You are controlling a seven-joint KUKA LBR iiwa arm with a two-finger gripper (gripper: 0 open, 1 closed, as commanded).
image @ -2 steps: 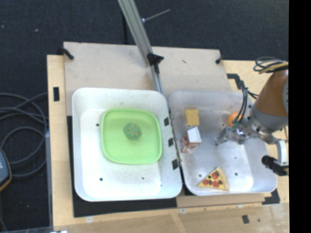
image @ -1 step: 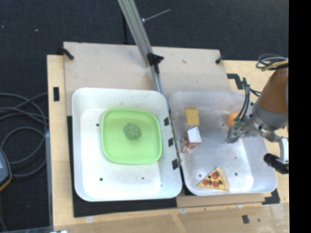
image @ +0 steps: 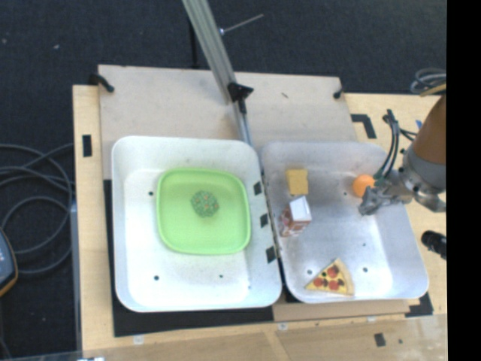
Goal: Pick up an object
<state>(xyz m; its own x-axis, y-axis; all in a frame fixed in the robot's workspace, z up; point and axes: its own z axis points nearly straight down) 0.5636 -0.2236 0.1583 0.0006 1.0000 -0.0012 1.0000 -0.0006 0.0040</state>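
I look down at a slant on a tan bench (image: pixel 90 201) that carries two shallow white bins side by side. The left bin (image: pixel 135 277) holds a square green plate (image: pixel 174 224), and a small speckled green ball (image: pixel 204 203) sits near the plate's middle. The right bin (image: pixel 391 269) touches the left one along their shared edge.

The arm (image: pixel 432 145) comes in from the right side of the view, its orange band above the grey wrist. It reaches over the right bin's far right part. A slanted metal post (image: pixel 214 47) rises from the back of the bench, between the bins, toward the top of the view.

In the right bin, a yellow block (image: pixel 297 180) lies near the left wall, toward the back. Just in front of it is a small white and red box (image: pixel 297 214), tilted. A pizza slice (image: pixel 329 278) lies near the front edge, well apart from both.

The gripper (image: pixel 370 203) points down and left, low over the bin floor. I cannot tell whether it is parted or closed. A small orange ball (image: pixel 363 184) sits right beside its tip, on the far side; I cannot tell if they touch.
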